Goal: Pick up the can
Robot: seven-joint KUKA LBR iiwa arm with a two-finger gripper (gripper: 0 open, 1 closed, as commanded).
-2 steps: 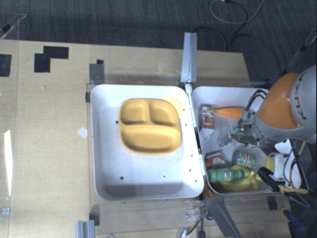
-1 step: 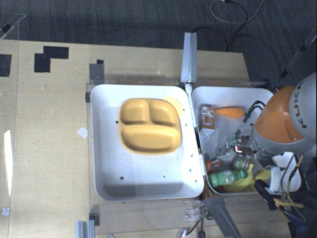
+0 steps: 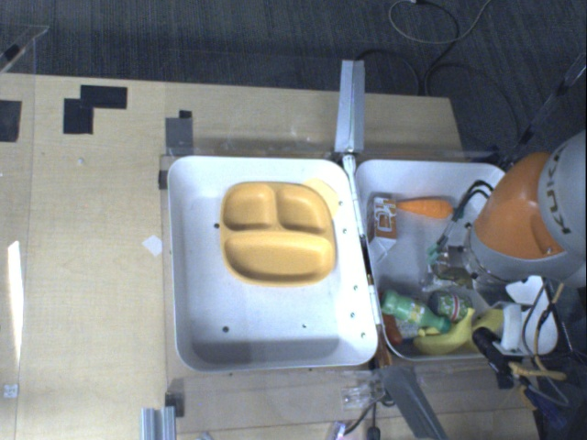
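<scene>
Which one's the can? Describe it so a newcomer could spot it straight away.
Look in the right bin, at its near end under the arm's hand. There a green can lies on its side, just left of a yellow banana. It is the green cylinder there; the carrot and brown packet sit at the far end.

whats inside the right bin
In the right bin: a carrot, a brown packet, a green bottle, a banana and a can below the gripper. The arm covers the bin's right part.
</scene>
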